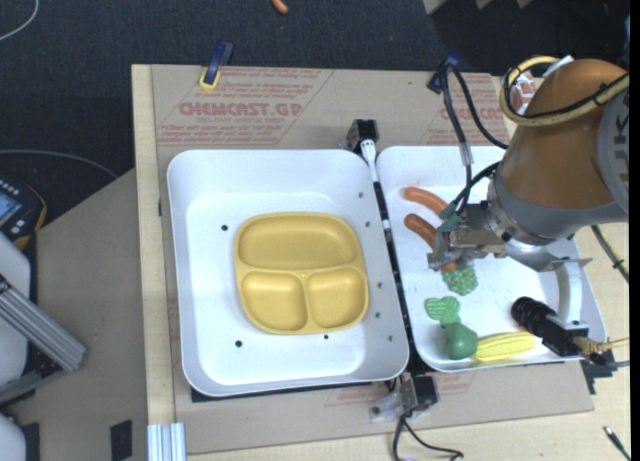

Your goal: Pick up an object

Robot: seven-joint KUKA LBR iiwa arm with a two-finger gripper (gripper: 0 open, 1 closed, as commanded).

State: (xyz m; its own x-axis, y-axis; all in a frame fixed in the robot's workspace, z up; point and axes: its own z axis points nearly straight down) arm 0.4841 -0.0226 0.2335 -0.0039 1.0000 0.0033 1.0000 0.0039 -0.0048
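Green bumpy cluster (461, 278): one piece, taken as the object for picking up. It is located in the right bin (495, 304), left of centre, directly below the gripper (452, 252). The gripper is positioned just above it, touching or nearly so; contact cannot be confirmed. Whether the gripper is open or closed cannot be told, and nothing is seen to be held. The placement is judged to be an approach from above, the cluster being the nearest piece and apart from its neighbours.

Right bin, other contents:
- Orange sausage-shaped pieces, two: upper one (425, 197) and lower one (419, 227), laid roughly parallel near the bin's left wall, behind the gripper.
- Pale green leafy piece (441, 307), one, just in front of the cluster.
- Dark green rounded piece (460, 341), one, at the front edge.
- Yellow corn cob (505, 347), one, laid lengthwise, touching the dark green piece.

Left bin (200, 249): one yellow divided plate (300, 271), three compartments, set centrally, nothing seen in it.

Bins: two, set side by side. The loose pieces are grouped in the right bin, within the arm's reach.
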